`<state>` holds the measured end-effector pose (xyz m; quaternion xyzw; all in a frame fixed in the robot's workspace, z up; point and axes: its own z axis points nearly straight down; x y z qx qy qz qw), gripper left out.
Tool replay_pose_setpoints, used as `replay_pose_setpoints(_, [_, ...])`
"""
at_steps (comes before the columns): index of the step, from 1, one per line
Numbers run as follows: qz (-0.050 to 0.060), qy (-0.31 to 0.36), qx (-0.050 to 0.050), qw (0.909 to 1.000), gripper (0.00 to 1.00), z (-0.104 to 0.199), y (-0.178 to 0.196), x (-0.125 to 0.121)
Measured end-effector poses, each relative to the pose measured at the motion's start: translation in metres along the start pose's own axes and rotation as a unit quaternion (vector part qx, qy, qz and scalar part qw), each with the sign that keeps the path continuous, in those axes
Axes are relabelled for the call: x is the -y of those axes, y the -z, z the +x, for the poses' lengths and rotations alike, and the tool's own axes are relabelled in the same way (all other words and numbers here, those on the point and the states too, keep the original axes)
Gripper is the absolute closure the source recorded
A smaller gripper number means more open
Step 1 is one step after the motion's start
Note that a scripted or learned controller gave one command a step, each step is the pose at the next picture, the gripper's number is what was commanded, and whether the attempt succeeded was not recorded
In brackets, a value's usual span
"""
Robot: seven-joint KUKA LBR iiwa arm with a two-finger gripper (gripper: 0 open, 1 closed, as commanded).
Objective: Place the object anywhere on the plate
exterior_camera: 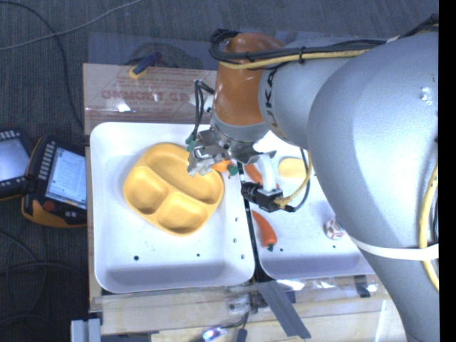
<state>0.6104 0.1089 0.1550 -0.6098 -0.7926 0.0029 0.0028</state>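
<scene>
A grey arm (356,120) with an orange band (242,77) reaches in from the right of the frame over a worktop (142,95) carrying two shallow white bins side by side, set on dark grey carpet (71,20). The left bin (114,262) holds a yellow three-compartment plate (173,188), lying slightly tilted in the bin's centre with bare white floor on its lower and left sides. The claw (203,159) hangs over the plate's upper right rim; whether its fingers are spread or pressed together cannot be told. A small orange object (229,167) shows just beside the claw at the plate's right edge, near the divide between the bins; whether it is pinched cannot be told. In the right bin (313,262) lie an orange carrot-like piece (265,228), a pale yellow round item (291,168) and a small round object (333,228). A handheld control pendant (53,184) rests on the carpet at middle left, cables trailing across the upper left.
</scene>
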Motion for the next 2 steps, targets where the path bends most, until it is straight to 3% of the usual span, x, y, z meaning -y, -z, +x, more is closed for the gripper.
replay_pose_setpoints(1, [-0.002,0.332,0.000,0.9431,1.00,0.0492,0.0283,-0.0046])
replay_pose_setpoints(2, [-0.002,0.333,0.000,0.9431,0.00,0.0495,0.0282,-0.0045])
